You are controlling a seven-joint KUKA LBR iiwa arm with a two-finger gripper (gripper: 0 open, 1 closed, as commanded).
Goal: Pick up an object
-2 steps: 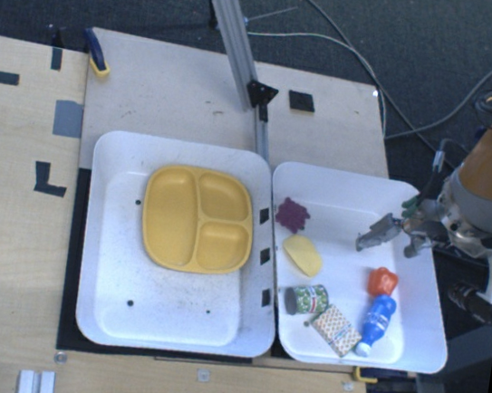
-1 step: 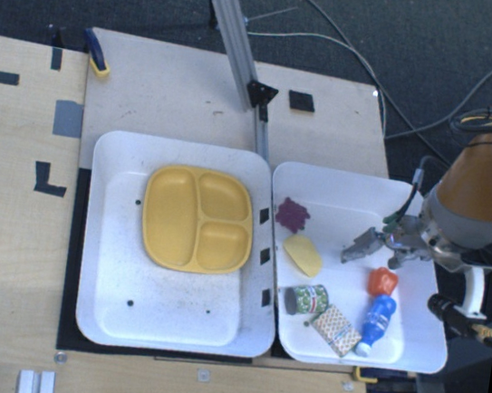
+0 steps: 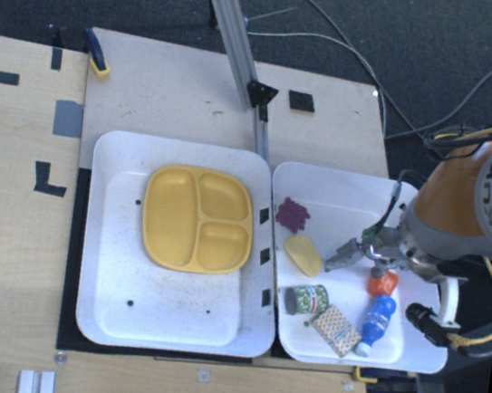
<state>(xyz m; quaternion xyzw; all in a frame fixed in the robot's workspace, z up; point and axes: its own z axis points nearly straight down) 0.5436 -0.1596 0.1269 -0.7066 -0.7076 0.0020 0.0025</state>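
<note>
My gripper (image 3: 347,255) hangs low over the middle of the right bin (image 3: 339,188), reaching in from the right. Just left of it lies a yellow lemon-shaped object (image 3: 303,255), very close to the gripper's tip. A small orange-red object (image 3: 383,282) sits right below the wrist, and a blue bottle (image 3: 376,322) lies in front of that. A green can (image 3: 307,299) and a patterned box (image 3: 336,329) rest near the bin's front edge. A purple object (image 3: 292,213) lies at the bin's left side, further back.
The left bin (image 3: 93,241) holds a yellow divided plate (image 3: 198,219). A slanted metal pole (image 3: 237,39) rises behind the bins. Cables trail across the dark floor at the back right. The back of the right bin shows bare white floor.
</note>
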